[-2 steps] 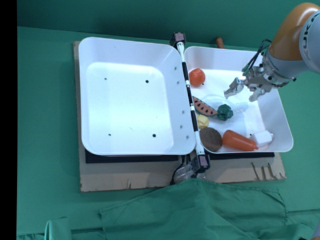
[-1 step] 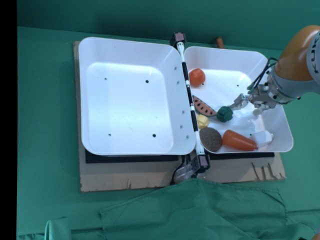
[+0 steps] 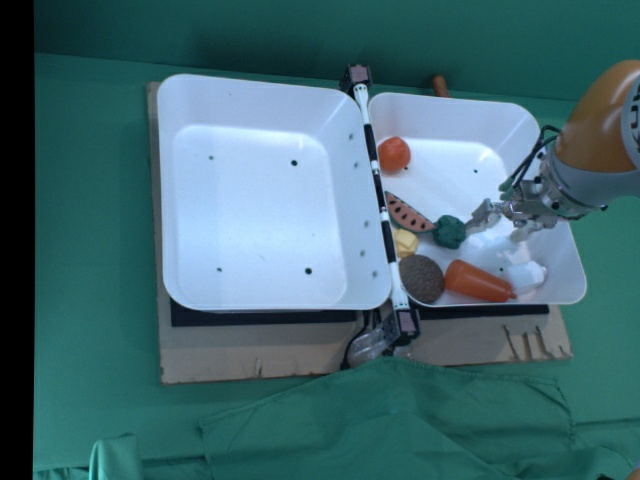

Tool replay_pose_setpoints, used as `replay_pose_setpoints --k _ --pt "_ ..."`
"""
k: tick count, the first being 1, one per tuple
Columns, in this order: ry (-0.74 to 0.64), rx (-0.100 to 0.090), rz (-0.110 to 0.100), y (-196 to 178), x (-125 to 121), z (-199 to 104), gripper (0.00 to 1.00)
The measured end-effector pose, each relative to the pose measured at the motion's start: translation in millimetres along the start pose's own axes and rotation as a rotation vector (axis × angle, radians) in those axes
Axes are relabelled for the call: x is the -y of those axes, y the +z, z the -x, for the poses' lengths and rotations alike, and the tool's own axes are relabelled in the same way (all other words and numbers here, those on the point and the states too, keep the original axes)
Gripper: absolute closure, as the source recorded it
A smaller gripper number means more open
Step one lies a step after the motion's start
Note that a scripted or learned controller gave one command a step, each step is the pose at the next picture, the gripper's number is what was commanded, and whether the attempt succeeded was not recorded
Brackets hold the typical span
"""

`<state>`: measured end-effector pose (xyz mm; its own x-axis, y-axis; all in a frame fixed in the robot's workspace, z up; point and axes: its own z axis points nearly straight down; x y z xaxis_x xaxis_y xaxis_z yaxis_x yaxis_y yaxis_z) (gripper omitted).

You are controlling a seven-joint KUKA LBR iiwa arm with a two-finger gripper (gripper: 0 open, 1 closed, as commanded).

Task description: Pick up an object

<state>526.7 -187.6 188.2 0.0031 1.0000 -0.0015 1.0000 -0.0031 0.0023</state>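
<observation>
Cloth point(image 3: 400, 418), green and wrinkly, lies at the very front of the surface point(image 3: 90, 218). Behind it a flat piece of brown cardboard point(image 3: 250, 353) sticks out from under two white bins.

The left bin point(image 3: 175, 168) is the big one. The right bin point(image 3: 440, 108) sits touching it, and a black and white bar point(image 3: 378, 188) runs along the line where they meet.

Toy food lies along the front of the right bin. A brown speckled oval point(image 3: 421, 278) sits in the front left corner. Just beside it, on the right, is an orange carrot point(image 3: 477, 282) lying on its side. A white lump point(image 3: 524, 271) rests by the carrot's tip, near the bin's right wall. A small yellow piece point(image 3: 405, 241) sits just behind the oval, next to the bar. A watermelon slice point(image 3: 408, 213) lies behind that.

A dark green broccoli point(image 3: 449, 231) sits right beside the slice. The claw point(image 3: 487, 215) comes in from the right and its tips are just next to the broccoli, on its right side. The tips look a little spread, with nothing pinched between them. The carrot is below the claw, a bit apart from it.

Farther back, a red tomato point(image 3: 394, 153) sits alone near the bar, well apart from the claw. The grey arm with its orange band point(image 3: 600, 128) hangs over the bin's right edge.
</observation>
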Motion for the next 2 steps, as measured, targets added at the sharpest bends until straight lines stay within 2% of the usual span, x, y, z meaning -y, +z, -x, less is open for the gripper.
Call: replay_pose_setpoints --k 1,2 --pt "0.003 -0.001 -0.007 -7.8 46.8 0.9 0.00" --pt "0.002 0.001 0.001 -42.8 58.5 0.9 0.00"
